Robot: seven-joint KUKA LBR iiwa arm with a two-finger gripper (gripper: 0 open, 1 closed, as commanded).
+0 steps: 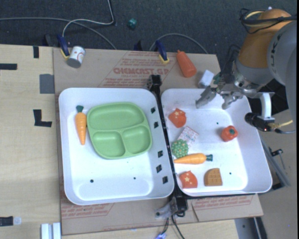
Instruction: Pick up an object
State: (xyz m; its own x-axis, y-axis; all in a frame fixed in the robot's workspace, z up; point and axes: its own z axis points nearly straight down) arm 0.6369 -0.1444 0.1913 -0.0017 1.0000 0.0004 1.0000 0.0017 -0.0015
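We see a robotics lab: a robot arm (269,39) at two o'clock, loose cables (89,21) at twelve, two white bins (70,183) of toy food on a cardboard-covered tabletop (134,68).

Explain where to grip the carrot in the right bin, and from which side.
Grip the carrot across its thick orange middle, coming straight down. It lies flat, pointing left-right, so the fingers would probably close across its narrow width. The green ball close by leaves little room.

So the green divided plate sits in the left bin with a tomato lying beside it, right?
Not quite. In the camera view the green divided plate does sit in the left bin, but the thing lying beside it is a toy carrot, not a tomato. The tomato is in the right bin.
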